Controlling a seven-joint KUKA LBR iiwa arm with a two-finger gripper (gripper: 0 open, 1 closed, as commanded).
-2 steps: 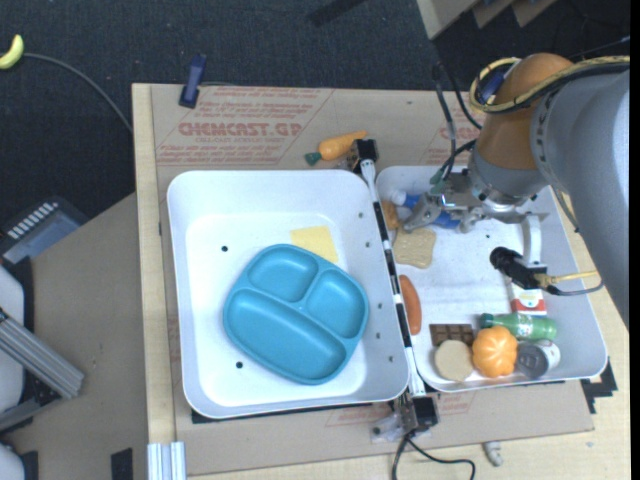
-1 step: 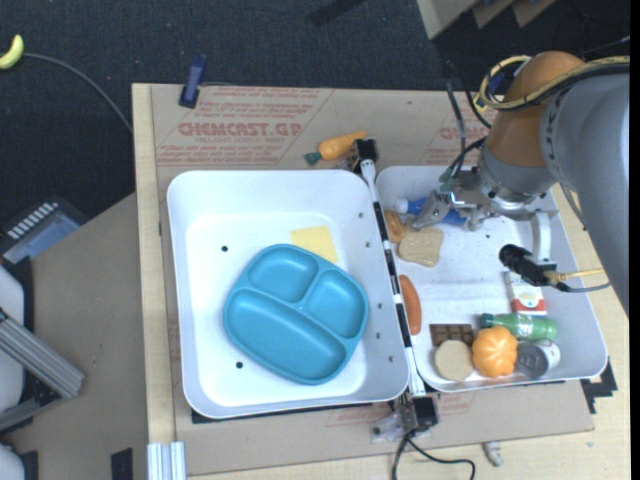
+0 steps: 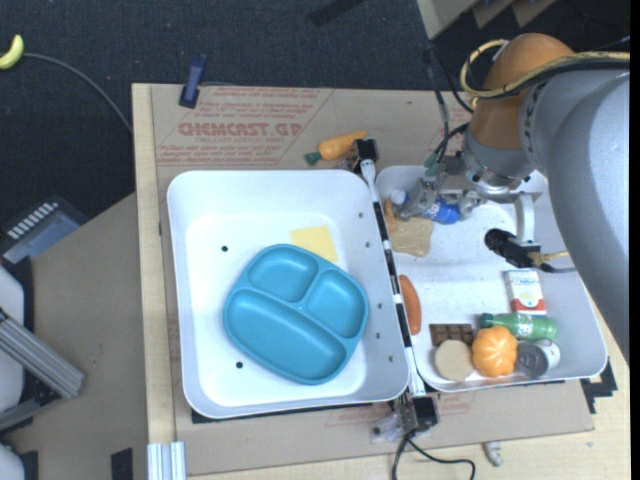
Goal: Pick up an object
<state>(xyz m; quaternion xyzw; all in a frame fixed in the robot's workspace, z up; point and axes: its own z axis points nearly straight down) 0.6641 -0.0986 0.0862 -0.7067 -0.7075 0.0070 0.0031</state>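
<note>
Pincer point(image 3: 432, 200) lowered into far corner of right bin point(image 3: 570, 298), just above tan slice point(image 3: 410, 236); pincer state cannot be told; nothing seen lifted; orange fruit point(image 3: 494, 351), hotdog point(image 3: 410, 304) lying in bin; grasp and lift judged outstanding.

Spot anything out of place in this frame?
Yes: a small orange toy lies on the bench outside both bins, just beyond the left bin. A hot dog leans along the right bin's left wall.
</note>
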